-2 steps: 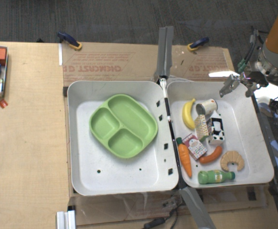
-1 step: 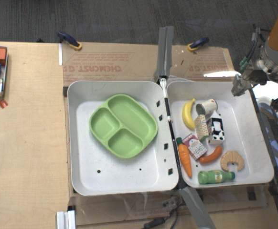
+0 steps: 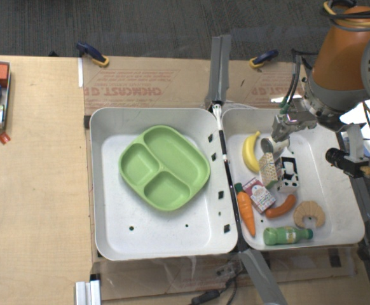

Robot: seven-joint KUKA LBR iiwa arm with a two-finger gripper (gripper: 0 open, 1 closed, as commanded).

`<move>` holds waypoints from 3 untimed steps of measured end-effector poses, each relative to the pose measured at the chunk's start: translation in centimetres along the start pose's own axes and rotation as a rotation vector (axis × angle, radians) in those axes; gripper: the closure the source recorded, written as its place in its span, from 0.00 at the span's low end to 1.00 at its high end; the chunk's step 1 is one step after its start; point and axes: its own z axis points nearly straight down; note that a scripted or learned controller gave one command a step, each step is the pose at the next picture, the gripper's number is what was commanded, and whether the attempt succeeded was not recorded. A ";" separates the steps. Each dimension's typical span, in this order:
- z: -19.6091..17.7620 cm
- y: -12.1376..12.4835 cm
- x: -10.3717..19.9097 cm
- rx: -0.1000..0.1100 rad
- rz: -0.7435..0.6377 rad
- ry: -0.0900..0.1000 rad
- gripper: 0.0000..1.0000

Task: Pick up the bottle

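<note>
Wooden bench, two white bins, and the green bottle (image 3: 287, 235) lies on its side at the right bin's (image 3: 337, 170) front edge. Claw (image 3: 277, 146) hovers by the banana (image 3: 252, 151); can't tell its state. I'd come forward and grab across the bottle's body.

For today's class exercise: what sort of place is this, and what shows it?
Probably a robot lab bench: an arm reaches over two white bins, toy food such as a banana and a green bottle fills one, and clamps hold cardboard down.
</note>
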 end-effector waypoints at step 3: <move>4.4 0.3 20.8 0.003 0.352 -0.001 1.00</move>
